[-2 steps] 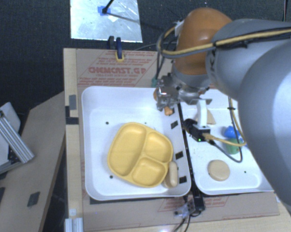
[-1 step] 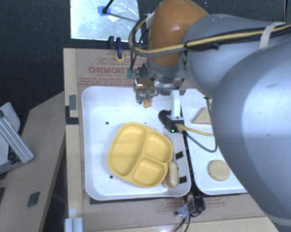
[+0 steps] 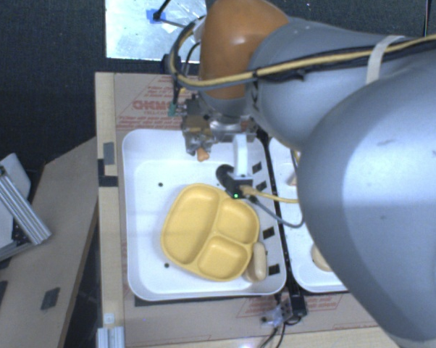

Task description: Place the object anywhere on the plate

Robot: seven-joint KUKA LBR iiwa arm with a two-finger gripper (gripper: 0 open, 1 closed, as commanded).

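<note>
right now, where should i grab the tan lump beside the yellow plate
Across its narrow middle, straight down from above. The tan lump lies lengthwise, close between the yellow plate rim and the right wall of the white bin, so side approaches look blocked.

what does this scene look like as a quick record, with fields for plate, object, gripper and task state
plate: yellow plate, three compartments, lying in the left bin
object: tan object, rounded, on the bin floor beside the plate's right rim, in none of the compartments
gripper: gripper above the far side of the left bin, beyond the plate
task state: object not yet on the plate
</note>
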